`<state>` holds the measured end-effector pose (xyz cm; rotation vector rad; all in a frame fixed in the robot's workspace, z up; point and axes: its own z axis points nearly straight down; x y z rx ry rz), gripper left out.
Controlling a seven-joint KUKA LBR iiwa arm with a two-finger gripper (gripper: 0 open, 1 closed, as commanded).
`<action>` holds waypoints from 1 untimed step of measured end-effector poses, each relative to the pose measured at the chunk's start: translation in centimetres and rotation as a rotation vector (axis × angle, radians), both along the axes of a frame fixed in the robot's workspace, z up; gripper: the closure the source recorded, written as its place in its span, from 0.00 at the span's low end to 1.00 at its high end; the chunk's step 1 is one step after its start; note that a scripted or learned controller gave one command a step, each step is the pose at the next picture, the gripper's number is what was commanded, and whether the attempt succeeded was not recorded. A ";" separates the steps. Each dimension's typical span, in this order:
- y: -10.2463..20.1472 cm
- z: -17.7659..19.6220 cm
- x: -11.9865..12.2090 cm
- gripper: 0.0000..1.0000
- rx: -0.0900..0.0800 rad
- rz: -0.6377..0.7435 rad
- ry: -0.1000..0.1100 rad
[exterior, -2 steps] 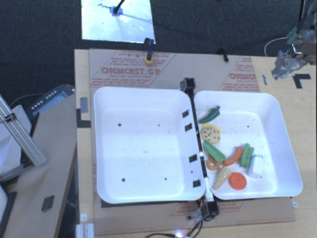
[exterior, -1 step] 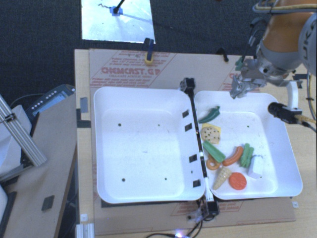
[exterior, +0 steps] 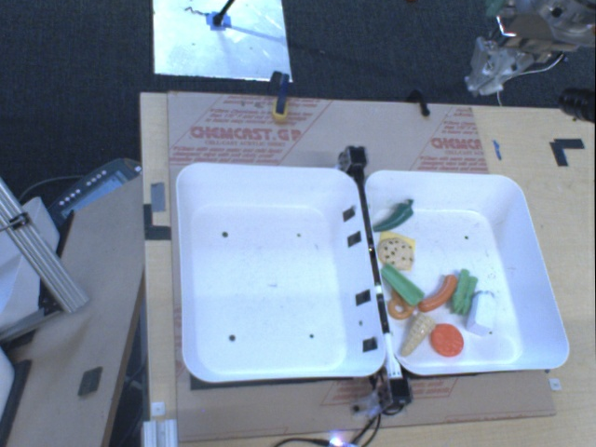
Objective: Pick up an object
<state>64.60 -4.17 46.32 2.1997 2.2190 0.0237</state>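
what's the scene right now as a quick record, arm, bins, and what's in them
arm: gripper raised beyond the far right corner of the bench, off the bins
left bin: white, shallow
right bin: holds small toy foods along its left and near side
items: green pepper, yellow cracker, orange sausage, red tomato slice, cone
held: nothing visible

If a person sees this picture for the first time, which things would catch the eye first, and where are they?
The eye likely goes first to the colourful toy food clustered in the right bin, close to the divider, with a round red piece nearest the front. Beside it, the left bin is a broad white surface. The gripper hangs at the top right, beyond the bins and well away from the food.
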 end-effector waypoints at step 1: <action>6.5 -9.1 2.1 1.00 0.004 0.002 0.028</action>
